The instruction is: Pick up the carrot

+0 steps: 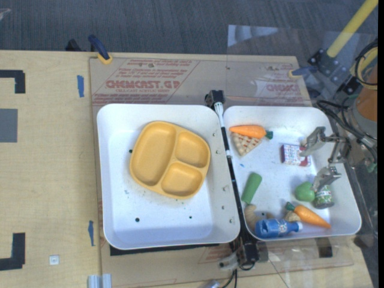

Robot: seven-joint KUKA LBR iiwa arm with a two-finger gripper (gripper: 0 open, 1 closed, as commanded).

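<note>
Camera view: my gripper hangs with fingers apart at the right bin's right side. One carrot lies upper left; another lower right, beside a green pear and blue bottle.

I see two carrots in the right bin. One carrot lies flat near the far left corner, its green end pointing right. The other carrot lies near the front wall, its tip pointing right and slightly toward the front.
</note>
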